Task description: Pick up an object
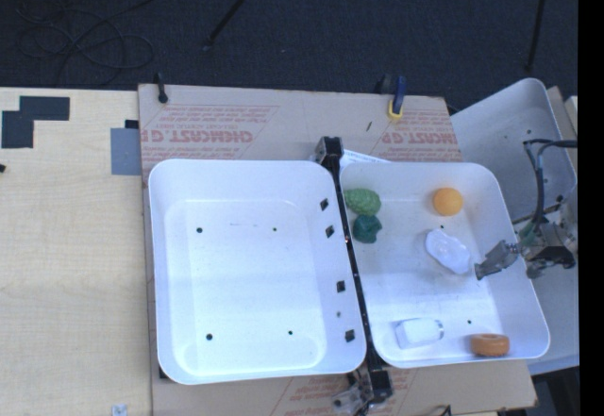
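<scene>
Gripper [494,262] at right bin [510,207] edge, finger state unclear (too small). Nearby: smooth white oblong piece [447,251], orange ball [447,201], lumpy green object [362,201].

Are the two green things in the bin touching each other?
Touching. In the camera view the light green lump sits right against the darker green lump below it, with no white bin floor between them.

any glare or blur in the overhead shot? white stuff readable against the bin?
Camera view: soft overall, no motion blur; right bin slightly blown out, so the white object and white block nearly vanish; orange ball and green lumps read clearly; gripper small, detail mushy.
</scene>
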Available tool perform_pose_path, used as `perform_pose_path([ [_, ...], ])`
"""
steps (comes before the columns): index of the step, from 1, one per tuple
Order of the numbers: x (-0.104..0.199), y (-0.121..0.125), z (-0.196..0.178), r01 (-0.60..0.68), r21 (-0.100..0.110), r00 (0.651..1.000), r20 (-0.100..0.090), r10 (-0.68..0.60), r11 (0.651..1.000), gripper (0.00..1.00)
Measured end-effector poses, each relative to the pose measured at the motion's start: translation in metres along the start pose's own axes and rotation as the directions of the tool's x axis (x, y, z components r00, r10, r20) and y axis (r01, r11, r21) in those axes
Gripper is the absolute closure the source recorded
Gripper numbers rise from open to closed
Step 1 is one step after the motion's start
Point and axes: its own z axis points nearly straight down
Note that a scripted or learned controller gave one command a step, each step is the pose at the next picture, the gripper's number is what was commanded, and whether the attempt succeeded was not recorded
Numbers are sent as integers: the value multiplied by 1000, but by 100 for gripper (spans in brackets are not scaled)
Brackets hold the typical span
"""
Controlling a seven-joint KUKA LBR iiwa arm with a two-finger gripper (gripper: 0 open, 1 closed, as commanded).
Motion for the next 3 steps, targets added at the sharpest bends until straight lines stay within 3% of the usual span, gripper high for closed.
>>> perform_pose_path([
  [1,0,0,0,0,0,1000,0,0,1000,0],
  [2,0,25,-95,5,-11,1000,5,-5,1000,0],
  [3,0,23,-99,5,0,1000,1,-5,1000,100],
])
